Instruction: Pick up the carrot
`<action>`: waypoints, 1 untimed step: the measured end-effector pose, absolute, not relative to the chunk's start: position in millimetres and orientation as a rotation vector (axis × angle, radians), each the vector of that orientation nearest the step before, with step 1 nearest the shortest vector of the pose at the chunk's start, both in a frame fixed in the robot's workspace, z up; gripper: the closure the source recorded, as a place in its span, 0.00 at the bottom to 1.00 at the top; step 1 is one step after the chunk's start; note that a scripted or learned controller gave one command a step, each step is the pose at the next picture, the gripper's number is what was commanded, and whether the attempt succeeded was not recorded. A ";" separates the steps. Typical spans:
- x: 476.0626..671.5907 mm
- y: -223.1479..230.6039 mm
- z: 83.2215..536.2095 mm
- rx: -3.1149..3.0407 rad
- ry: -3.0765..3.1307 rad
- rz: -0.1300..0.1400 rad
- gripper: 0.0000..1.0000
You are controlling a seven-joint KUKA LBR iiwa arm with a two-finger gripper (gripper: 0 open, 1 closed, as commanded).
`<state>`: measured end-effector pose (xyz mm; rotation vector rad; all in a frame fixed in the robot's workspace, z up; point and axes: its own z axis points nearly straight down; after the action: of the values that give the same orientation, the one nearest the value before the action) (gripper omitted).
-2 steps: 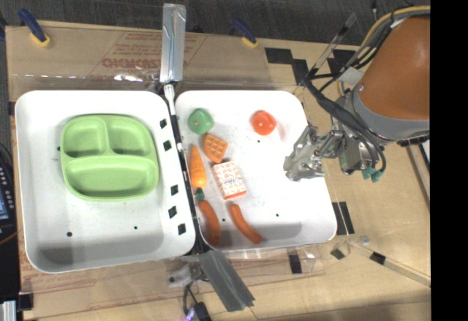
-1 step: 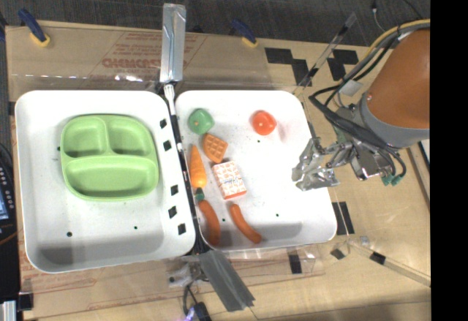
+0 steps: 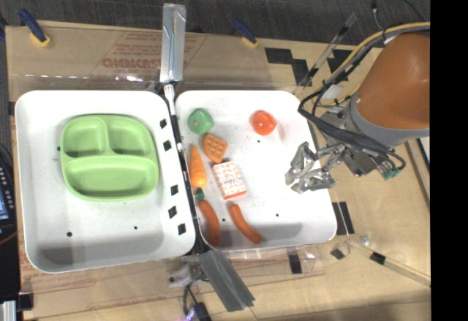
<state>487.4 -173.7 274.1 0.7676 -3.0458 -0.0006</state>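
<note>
Carrot [image 3: 197,167] not yet picked: it is seen lying flat at the left wall of the right bin [image 3: 318,221], at roughly 9 o'clock from bin centre. Long axis runs 12-to-6; narrow tip at 12, green end at 6. Hand [image 3: 301,170] is held spread near the 3 o'clock edge, nothing gripped. Approach and grasp are judged still outstanding.

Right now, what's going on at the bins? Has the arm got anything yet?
Nothing is held yet. The gripper hangs over the right side of the right bin, with nothing between its fingers. The carrot lies untouched by that bin's left wall, next to a small box and a waffle piece. The green divided plate sits in the left bin.
</note>
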 end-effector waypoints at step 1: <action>518.4 -210.4 394.7 1.112 -2.943 0.007 1.00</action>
<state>518.4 -210.4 394.7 1.1116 -2.9426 0.0067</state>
